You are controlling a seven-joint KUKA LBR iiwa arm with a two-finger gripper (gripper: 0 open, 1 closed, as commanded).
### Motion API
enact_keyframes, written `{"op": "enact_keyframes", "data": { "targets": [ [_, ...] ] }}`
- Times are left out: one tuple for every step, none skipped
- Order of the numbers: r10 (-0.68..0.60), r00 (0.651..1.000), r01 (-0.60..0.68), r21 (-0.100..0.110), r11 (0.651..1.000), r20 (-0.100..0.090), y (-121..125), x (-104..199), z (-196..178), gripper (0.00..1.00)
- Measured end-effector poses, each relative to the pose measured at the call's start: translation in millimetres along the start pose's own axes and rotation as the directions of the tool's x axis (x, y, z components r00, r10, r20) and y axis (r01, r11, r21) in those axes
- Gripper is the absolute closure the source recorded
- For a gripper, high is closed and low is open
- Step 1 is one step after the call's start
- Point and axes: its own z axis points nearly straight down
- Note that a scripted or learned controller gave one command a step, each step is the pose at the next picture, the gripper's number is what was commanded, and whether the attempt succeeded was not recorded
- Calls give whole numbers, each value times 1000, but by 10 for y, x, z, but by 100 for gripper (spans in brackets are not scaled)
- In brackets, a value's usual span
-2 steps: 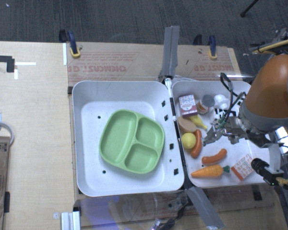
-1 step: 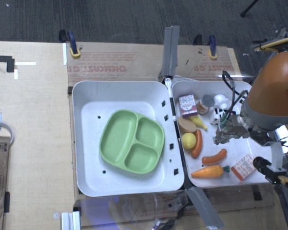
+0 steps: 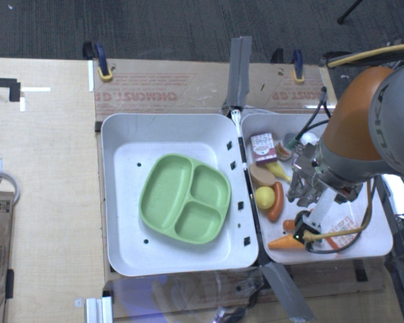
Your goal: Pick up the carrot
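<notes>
Gripper [image 3: 303,188] hovers over the right bin [image 3: 380,242] at the frame's right centre; whether it is open or closed cannot be made out. Carrot [image 3: 285,243] lies just below and slightly left of it, near the bin's lower-left corner. Its long axis runs almost level across the frame, tip pointing left, thick end right.

pale wood bench [image 3: 47,153], dark carpet floor [image 3: 155,12] behind, clamped cardboard sheet [image 3: 155,86]

Green divided plate [image 3: 186,199] in left bin [image 3: 129,249], lemon [image 3: 264,197], purple carton [image 3: 263,147]
</notes>
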Motion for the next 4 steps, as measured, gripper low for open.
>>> {"op": "enact_keyframes", "data": {
  "targets": [
    [0, 1000, 0, 0, 1000, 0, 0, -1, 1, 0],
    [178, 984, -178, 3, 984, 3, -48, 35, 293, 0],
    [492, 871, -492, 4, 871, 3, 432, -585, 1293, 0],
    [491, 871, -491, 8, 871, 8, 422, -595, 1216, 100]
  ]
}}
